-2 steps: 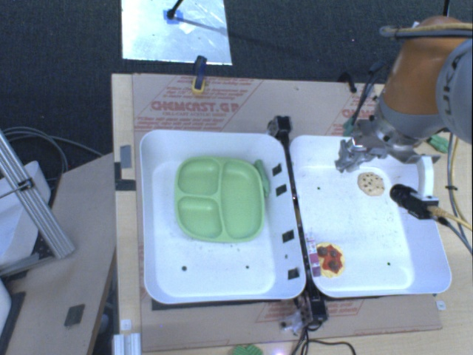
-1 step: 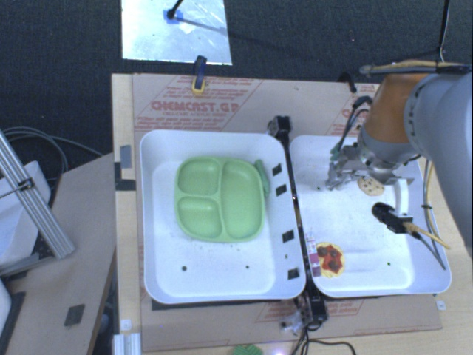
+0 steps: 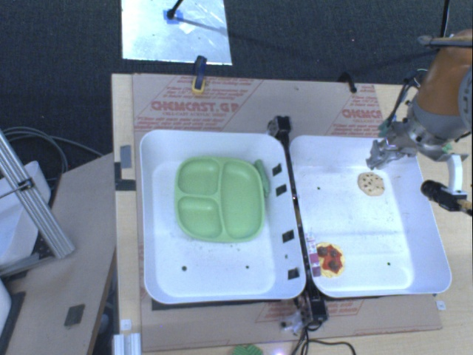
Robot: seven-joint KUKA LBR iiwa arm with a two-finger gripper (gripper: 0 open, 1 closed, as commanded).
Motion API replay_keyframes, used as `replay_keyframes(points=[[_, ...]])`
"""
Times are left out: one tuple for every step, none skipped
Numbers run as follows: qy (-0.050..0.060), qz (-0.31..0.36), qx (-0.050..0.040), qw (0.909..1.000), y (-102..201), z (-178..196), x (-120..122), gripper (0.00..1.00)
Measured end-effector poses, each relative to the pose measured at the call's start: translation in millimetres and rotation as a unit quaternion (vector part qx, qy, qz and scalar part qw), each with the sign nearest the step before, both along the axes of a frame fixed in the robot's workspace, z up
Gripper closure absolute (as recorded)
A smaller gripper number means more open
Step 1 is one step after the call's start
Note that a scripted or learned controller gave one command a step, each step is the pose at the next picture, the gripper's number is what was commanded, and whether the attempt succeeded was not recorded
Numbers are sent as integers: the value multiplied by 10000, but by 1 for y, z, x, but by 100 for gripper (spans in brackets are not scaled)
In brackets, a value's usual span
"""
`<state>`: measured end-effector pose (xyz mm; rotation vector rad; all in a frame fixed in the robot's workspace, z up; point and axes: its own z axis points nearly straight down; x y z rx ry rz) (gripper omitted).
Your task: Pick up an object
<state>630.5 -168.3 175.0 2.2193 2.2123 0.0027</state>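
Observation:
A round tan cookie [image 3: 371, 183] lies in the upper part of the right bin [image 3: 414, 228]. A small pizza slice with red topping [image 3: 329, 259] rests near that bin's front left corner. My gripper [image 3: 378, 159] hangs over the right bin's far edge, just above and beside the cookie, with nothing seen between its fingers. A green divided plate [image 3: 221, 199] lies flat in the middle of the left bin [image 3: 159, 257].
A black divider with clips [image 3: 290, 198] runs between the two bins. Cardboard [image 3: 244, 102] lies under the bins, with a yellow clamp [image 3: 199, 76] at its far edge. A metal sheet [image 3: 175, 19] lies on the floor beyond.

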Motion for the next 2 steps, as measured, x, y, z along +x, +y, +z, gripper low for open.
replay_keyframes(points=[[-15, 41, 3, 10000, -25, 48, 41, 100], [6, 45, 14, 10000, -9, 63, 39, 100]])
